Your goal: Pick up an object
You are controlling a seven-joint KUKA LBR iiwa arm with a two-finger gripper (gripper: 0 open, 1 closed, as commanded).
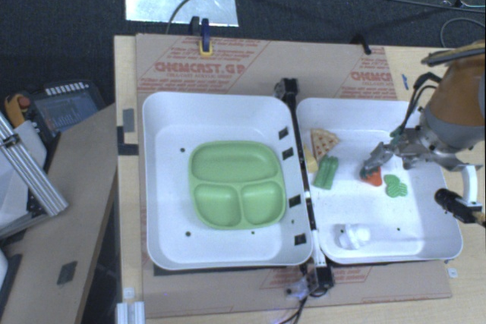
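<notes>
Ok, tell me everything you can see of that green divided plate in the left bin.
The green plate is a pale green, plastic-looking tray with rounded corners and a raised rim. It has three compartments: one wide one across the far side and two smaller ones side by side on the near side. All three look bare. It lies flat, right side up, slightly right of centre on the floor of the left bin. Nothing touches it apart from the bin floor; the gripper is over the right bin.

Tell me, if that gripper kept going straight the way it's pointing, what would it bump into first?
Most likely the small orange-red object lying just under the tip of the gripper, which points down and leftward into the right bin. Depth is hard to judge from this one slanted view, so it may already be touching.
</notes>
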